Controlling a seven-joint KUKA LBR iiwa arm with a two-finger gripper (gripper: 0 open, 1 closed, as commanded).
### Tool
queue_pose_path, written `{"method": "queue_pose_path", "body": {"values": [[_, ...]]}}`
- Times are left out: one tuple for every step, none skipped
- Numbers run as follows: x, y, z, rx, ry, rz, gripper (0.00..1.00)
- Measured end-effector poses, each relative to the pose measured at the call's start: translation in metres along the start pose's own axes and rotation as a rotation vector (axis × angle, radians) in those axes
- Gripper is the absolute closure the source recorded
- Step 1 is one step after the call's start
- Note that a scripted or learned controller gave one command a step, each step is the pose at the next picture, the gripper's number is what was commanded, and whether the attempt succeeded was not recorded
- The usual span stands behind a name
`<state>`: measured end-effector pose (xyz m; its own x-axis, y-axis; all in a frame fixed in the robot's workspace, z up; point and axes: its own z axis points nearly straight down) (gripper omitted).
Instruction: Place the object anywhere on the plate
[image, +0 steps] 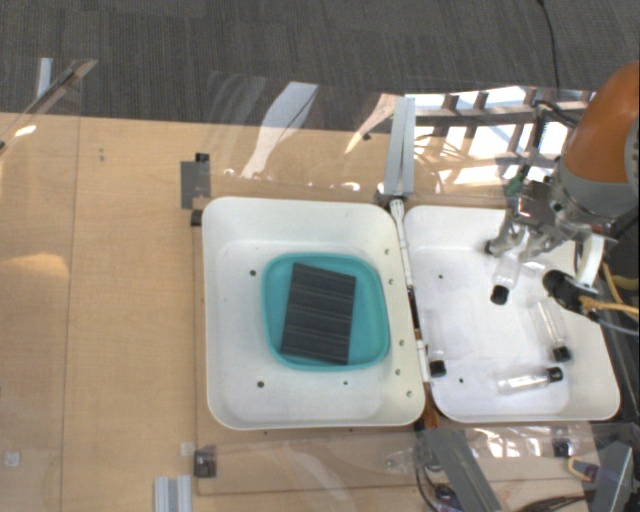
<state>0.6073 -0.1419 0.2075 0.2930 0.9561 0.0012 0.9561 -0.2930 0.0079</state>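
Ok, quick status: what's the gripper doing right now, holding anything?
Gripper: over the right bin, above a clear tube; whether it is open, closed or holding the tube cannot be told.

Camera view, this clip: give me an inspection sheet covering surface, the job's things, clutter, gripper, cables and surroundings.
Surface: wooden bench bearing the left bin and the right bin side by side.
Job's things: teal plate in the left bin, with a dark ribbed block lying on it.
Clutter: three clear tubes with black caps in the right bin.
Gripper: gripper over the right bin's far right.
Cables: dark cable at top right; yellowish cables by the wrist.
Surroundings: grey carpet beyond the bench.
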Motion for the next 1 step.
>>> {"method": "queue_pose_path", "body": {"values": [[0.0, 0.0, 0.0, 0.0, 0.0, 0.0, 0.0]]}}
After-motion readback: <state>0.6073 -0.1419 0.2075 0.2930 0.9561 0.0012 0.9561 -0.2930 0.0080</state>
